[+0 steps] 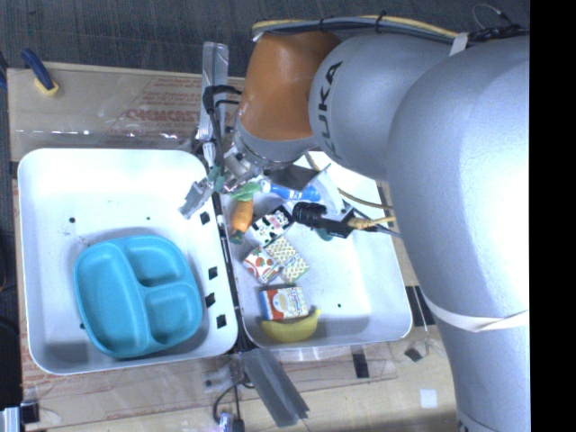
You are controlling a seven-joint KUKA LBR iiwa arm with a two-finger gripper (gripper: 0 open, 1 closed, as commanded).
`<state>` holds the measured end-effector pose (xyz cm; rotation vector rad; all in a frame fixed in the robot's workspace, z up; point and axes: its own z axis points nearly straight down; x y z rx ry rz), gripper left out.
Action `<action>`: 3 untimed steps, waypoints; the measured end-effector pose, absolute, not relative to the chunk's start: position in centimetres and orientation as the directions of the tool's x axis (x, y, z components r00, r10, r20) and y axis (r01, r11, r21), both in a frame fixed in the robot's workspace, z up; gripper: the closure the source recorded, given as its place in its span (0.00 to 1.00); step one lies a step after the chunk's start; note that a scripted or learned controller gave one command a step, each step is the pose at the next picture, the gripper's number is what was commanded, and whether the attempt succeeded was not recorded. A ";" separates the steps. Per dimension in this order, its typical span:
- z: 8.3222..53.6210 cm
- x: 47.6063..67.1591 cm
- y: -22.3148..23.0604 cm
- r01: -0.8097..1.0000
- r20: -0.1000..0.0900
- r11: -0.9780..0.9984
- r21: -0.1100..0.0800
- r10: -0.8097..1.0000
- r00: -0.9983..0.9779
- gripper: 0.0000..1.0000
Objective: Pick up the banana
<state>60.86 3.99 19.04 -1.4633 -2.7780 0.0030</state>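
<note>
1. We find the curved yellow banana [291,328] lying at the near edge of the right-hand shallow white bin [382,282], touching a small red-and-white carton [283,301]
2. We see the grey two-finger gripper [200,195] at the divider between bins, well apart from it; whether it is open we cannot tell
3. We should approach from above, clear of the carton

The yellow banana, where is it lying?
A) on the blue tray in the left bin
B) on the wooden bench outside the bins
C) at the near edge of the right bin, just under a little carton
C: the curved yellow banana lies against the near wall of the shallow white right bin, right below the small red-and-white carton; the blue divided plastic tray sits in the left bin.
</note>
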 end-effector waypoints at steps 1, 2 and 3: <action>19.0 50.8 5.2 0.818 0.003 0.576 -0.004 0.818 -0.576 0.00; 9.2 47.8 13.6 0.793 -0.001 0.609 0.006 0.793 -0.609 0.00; 10.2 48.1 20.2 0.870 -0.001 0.493 -0.011 0.870 -0.493 0.00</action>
